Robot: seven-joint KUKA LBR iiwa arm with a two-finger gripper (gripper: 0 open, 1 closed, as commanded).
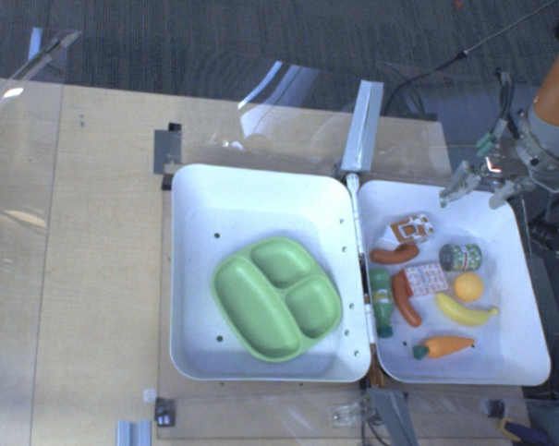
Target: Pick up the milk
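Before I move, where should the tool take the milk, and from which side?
Judging by shape, the milk is the small carton near the right bin's far edge. Come straight down from above and close across its middle. It seems to lie flat, so a side approach offers little. A sausage lies close along its lower edge, leaving that finger little room.

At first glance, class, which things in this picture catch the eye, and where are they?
A big green divided plate sits alone in the left bin. The right bin holds a cluster of small toy foods, among them a banana and carrot. The gripper hovers over its far corner.
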